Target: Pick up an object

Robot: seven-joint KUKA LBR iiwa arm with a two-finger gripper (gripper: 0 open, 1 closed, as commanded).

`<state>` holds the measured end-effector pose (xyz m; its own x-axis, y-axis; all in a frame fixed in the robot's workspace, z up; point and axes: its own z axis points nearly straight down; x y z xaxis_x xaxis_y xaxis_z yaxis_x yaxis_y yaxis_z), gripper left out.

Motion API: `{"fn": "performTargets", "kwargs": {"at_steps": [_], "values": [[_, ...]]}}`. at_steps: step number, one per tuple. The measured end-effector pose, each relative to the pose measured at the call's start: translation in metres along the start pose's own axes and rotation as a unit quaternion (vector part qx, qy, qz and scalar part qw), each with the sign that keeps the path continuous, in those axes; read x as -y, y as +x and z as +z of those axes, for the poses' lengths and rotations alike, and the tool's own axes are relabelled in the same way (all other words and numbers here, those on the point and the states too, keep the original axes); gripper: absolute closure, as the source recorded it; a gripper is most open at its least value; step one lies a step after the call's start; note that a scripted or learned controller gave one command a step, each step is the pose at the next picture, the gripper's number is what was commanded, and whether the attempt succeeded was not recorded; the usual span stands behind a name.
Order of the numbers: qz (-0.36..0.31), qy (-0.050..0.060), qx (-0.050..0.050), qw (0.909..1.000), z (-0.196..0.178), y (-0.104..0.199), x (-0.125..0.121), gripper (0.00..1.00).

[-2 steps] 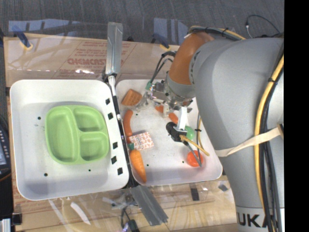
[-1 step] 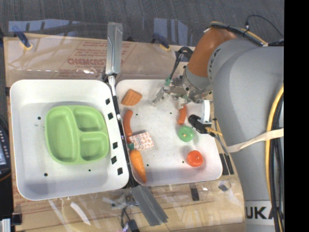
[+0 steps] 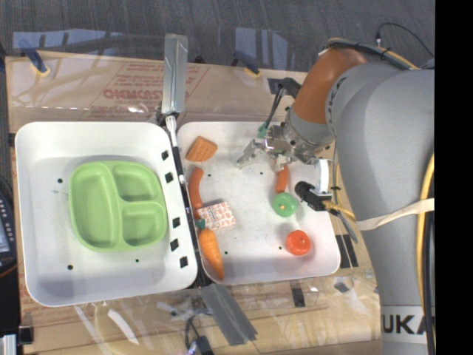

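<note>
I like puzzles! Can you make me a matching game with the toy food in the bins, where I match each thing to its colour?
Things:
1. divided plate
2. round tomato
3. cracker wedge
4. patterned box

Colours:
A. red
B. white with red print
C. light green
D. tan orange

Pairs: 1-C, 2-A, 3-D, 4-B

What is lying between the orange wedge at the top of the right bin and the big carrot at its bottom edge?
In the camera view, between the orange wedge and the carrot lie a reddish sausage and a red-and-white patterned packet, both near the right bin's left wall.
</note>
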<state>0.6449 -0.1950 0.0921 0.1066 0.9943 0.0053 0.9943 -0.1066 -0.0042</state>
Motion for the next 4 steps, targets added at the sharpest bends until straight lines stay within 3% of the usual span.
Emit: {"fn": "performTargets", "kwargs": {"at_steps": [1,2,3,4], "values": [[-0.097,-0.003,0.003,0.9953,-0.053,0.001,-0.013,0.0],[-0.099,-0.001,0.002,0.9951,-0.087,0.031,0.005,0.0],[-0.08,0.0,0.003,0.9968,-0.083,-0.018,0.028,0.0],[-0.105,0.001,0.002,0.9944,-0.015,0.007,0.005,0.0]]}}
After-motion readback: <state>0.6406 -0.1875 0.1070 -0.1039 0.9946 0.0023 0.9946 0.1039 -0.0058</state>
